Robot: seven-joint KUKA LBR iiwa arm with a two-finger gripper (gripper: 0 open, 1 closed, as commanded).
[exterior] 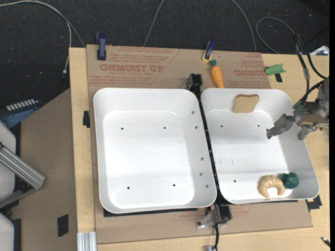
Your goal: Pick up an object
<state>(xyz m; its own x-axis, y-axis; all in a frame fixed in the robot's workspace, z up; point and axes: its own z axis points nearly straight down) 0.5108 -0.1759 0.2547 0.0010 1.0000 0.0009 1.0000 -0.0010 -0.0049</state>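
The right bin (246, 156) holds three items. A tan slice of toast (245, 103) lies against its far wall. A pale croissant (272, 185) rests near the front right corner, touching a dark green broccoli piece (289, 180). My gripper (290, 128) hangs at the bin's right side, open, one finger (277, 126) reaching over the bin floor and nothing between the fingers. It is well apart from the toast and from the croissant.
The left bin (152, 150) sits beside the right one. An orange carrot (217, 76) lies on the cardboard behind the bins, by a blue and yellow clamp (209, 50). Another blue clamp (101, 45) and a green clamp (275, 70) hold the board's back edge.
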